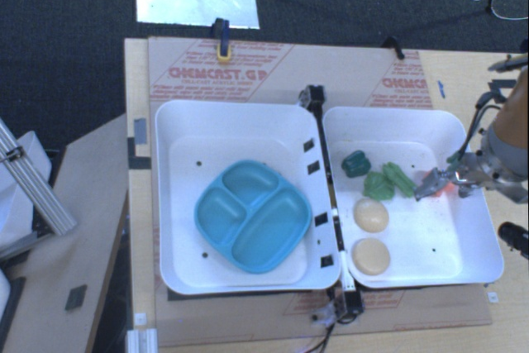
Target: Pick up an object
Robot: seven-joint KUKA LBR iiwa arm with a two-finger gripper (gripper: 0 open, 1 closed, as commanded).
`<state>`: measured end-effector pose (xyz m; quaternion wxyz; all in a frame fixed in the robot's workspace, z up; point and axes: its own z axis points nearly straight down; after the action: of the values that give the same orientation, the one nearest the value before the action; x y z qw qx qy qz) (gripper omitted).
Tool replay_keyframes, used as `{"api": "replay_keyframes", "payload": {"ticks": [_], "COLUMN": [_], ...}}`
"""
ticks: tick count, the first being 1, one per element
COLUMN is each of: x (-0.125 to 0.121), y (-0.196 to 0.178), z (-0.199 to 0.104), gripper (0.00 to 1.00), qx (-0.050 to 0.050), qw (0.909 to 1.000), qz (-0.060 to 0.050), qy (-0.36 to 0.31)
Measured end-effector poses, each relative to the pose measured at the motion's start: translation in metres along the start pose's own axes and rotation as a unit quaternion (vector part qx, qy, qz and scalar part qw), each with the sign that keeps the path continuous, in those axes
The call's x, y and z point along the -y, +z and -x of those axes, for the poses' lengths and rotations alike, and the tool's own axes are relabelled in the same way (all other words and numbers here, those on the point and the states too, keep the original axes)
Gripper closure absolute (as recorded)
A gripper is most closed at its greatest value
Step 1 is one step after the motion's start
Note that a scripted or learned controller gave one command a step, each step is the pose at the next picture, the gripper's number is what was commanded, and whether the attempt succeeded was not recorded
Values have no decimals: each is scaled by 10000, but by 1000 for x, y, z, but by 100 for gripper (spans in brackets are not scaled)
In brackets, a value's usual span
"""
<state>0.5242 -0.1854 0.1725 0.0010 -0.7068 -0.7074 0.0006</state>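
Note:
My gripper hangs low in the right bin, near its right wall, pointing left. A small orange-red thing peeks out from under it; what it is cannot be made out. Just left of the gripper lie two light green pieces, the nearer one almost touching the gripper's tip. A dark green object sits further left and back. Two cream round objects lie in the bin's front left part.
The left bin holds a blue divided plate. A black divider with clips runs between the bins. The arm's grey body stands over the right bin's right edge.

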Motion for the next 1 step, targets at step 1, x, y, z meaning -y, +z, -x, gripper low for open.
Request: {"api": "replay_keyframes", "payload": {"ticks": [1], "x": [6], "y": [61], "z": [2], "gripper": [0], "qx": [-2], "qw": [10000], "qz": [-2], "qy": [0]}}
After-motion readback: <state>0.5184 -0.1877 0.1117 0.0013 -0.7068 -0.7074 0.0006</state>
